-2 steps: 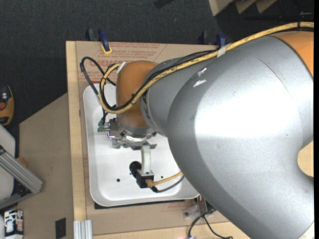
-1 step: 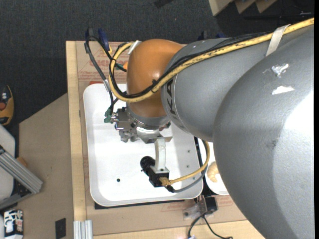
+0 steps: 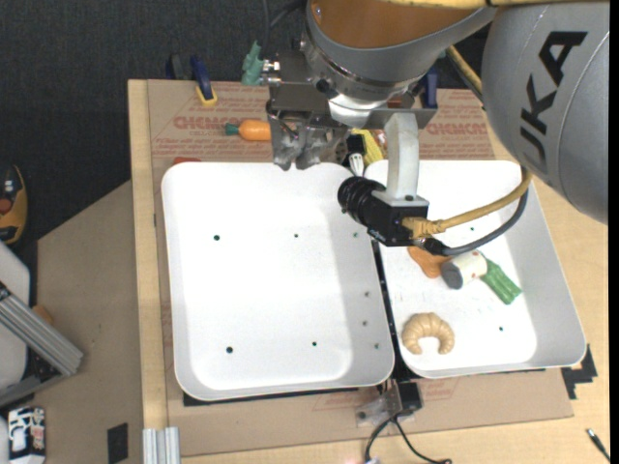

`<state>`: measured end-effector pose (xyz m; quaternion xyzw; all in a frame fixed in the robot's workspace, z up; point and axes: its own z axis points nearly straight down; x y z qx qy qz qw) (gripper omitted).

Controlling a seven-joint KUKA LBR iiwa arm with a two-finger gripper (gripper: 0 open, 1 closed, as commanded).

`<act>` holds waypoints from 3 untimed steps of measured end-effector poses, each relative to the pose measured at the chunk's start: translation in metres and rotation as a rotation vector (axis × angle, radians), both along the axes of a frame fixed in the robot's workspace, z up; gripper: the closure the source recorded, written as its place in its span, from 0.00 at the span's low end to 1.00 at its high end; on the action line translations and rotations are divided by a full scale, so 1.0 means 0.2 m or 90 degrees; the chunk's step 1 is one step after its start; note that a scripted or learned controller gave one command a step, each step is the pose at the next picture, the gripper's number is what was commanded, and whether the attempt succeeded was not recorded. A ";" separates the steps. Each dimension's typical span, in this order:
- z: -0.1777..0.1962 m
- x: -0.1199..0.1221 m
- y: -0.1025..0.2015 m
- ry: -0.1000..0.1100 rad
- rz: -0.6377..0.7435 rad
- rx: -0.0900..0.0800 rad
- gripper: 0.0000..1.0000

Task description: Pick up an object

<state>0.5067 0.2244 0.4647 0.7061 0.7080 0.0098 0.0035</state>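
My gripper (image 3: 302, 149) hangs over the far edge of the left bin (image 3: 253, 288), under the arm's orange band. In the right bin (image 3: 542, 288) a tan croissant (image 3: 428, 333) lies near the front. Behind it lie a green block (image 3: 502, 284), a white cylinder (image 3: 472, 265), a small grey piece (image 3: 452, 276) and an orange piece (image 3: 423, 257), close together. The gripper is well apart from all of these. A yellow and black item (image 3: 359, 152) is partly hidden behind the wrist.
A black unit (image 3: 375, 211) with a tan cable (image 3: 479, 216) sticks out from the wrist over the divide between the bins. An orange carrot-like object (image 3: 253, 130) lies on the cardboard behind the left bin. Clamps (image 3: 204, 86) sit at the back edge.
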 end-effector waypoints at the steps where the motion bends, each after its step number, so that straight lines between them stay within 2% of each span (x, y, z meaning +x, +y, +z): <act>1: -1.06 -0.15 0.00 0.021 -0.002 -0.009 1.00; 2: -0.65 -0.09 -0.09 0.007 -0.003 -0.004 1.00; 3: -1.05 0.02 0.00 0.017 -0.002 -0.007 1.00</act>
